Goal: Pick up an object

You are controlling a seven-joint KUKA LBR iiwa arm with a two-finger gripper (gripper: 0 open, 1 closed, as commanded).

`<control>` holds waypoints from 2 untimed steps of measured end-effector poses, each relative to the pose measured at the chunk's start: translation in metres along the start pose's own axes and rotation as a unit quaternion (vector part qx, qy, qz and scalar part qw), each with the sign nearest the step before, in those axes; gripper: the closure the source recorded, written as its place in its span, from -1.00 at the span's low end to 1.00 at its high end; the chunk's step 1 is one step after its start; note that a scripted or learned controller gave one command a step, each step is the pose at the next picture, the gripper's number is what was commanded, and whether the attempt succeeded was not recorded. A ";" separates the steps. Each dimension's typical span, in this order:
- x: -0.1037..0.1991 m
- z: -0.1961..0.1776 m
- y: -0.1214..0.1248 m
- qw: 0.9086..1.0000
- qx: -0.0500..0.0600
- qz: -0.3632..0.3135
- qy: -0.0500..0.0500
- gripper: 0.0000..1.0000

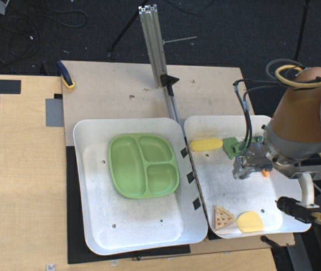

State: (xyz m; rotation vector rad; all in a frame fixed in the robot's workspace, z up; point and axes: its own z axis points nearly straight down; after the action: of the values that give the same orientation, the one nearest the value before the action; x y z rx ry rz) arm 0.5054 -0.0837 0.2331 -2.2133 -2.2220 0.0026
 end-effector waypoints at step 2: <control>0.101 0.005 -0.023 1.000 0.000 0.000 0.000 1.00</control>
State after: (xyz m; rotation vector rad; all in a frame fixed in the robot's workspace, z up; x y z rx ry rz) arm 0.4823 0.0170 0.2285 -2.2129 -2.2229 0.0032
